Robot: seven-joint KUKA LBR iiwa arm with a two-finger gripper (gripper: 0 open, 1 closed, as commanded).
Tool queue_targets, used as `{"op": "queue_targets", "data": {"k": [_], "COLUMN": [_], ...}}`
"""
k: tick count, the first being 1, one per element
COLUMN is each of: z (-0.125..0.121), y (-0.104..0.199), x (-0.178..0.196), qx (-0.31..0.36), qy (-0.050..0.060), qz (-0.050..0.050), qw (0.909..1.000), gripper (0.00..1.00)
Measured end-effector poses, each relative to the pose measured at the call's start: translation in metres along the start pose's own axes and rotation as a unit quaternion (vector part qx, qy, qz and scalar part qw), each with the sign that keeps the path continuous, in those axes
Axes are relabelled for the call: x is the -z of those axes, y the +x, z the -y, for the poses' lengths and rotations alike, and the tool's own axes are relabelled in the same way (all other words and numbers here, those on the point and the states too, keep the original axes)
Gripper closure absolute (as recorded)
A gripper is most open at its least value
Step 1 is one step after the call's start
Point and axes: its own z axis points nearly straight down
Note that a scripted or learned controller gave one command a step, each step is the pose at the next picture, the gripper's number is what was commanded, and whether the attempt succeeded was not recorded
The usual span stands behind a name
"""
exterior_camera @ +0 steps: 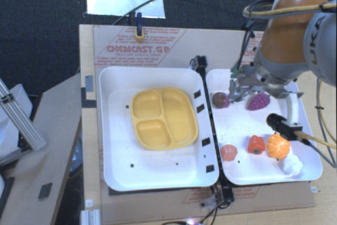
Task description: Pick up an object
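White toy (291, 165) lies at the right bin's (316, 168) front corner, beside an orange pumpkin (277, 146); behind, the claw (237, 93) hangs between dark-red berry (219, 99) and purple grapes (258, 101), its grip state unclear.

Right bin (238, 176): open floor lies at centre and along the near wall. Obstacles: dark red fruit (219, 99) and purple grapes (258, 101) at the far end, flanking the gripper (238, 93); pink fruit (228, 152), red pepper (256, 144), orange pumpkin (278, 146) and white object (291, 164) across the near half.
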Motion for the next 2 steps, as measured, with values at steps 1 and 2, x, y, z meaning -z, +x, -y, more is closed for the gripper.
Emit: {"op": "queue_targets", "data": {"k": [1,2], "z": [0.003,0.021], "y": [0.051,0.107], "x": [0.000,-0.013], "qx": [0.001,0.000], "qy": [0.000,0.001], "qz": [-0.001,-0.001], "qw": [1.0000,1.0000], "gripper": [1.00,1.00]}}
